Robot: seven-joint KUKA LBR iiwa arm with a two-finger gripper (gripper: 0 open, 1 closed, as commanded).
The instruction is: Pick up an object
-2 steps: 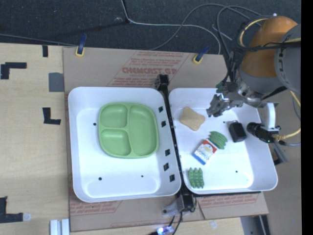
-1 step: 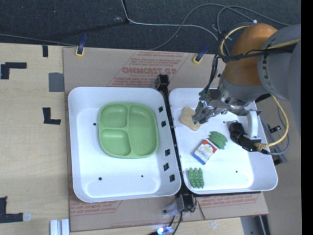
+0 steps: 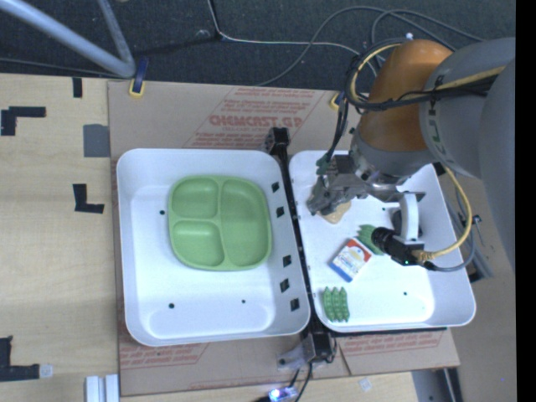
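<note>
hand [image 3: 328,201]: low in right bin [image 3: 435,308], over a tan object [image 3: 337,215]; grip state cannot be told
left bin [image 3: 134,224]: green divided plate [image 3: 220,223]

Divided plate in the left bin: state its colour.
Light green all over, seen plainly in the camera view: the divided plate in the left bin.

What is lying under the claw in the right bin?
A tan object peeks out beneath the claw in the right bin. The claw covers most of it.
</note>
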